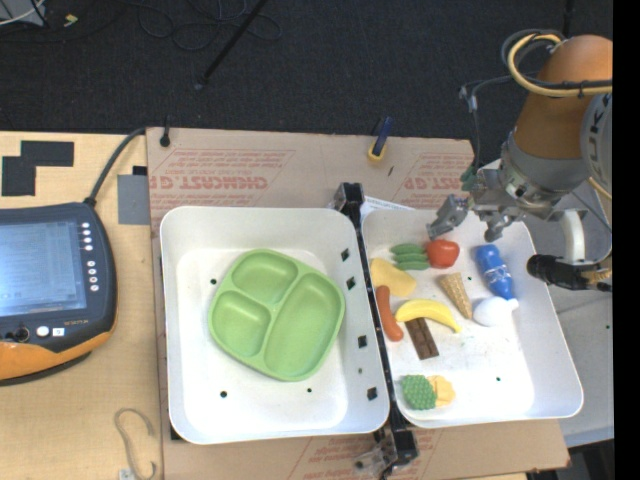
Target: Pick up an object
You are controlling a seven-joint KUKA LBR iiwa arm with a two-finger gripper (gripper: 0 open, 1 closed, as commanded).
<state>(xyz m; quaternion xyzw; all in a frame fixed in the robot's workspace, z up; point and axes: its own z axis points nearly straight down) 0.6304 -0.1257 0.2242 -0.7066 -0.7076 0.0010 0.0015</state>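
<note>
Overhead, the camera view looks down on two white bins set side by side on a cardboard-covered bench. The right bin (545, 368) serves as the landmark. The arm (560, 98), grey with an orange band, reaches over the far right corner of that bin. Its gripper (470, 223) hangs above the bin's far edge with its two fingers spread apart and nothing between them.

Inside the right bin lies a scatter of toy food. A red tomato (443, 253) sits near the far edge, just below the near finger, with a green pepper (408, 256) touching it on the left. A blue bottle (494, 271) lies towards the bin's right side, and a white ball (490, 311) rests just beside the bottle's near end. A waffle cone (456, 293) lies near the middle, between the tomato and a yellow banana (430, 314). A brown chocolate bar (423, 340) pokes out from under the banana. Along the bin's left wall lie an orange carrot (387, 313) and a yellow piece (392, 277) beside it. Near the bin's front edge sits a green and yellow corn cob (427, 391).

Left of the right bin, the other bin (190, 378) holds a green divided plate (277, 314). Farther left still, a tablet controller (50, 283) rests on the bench.
</note>
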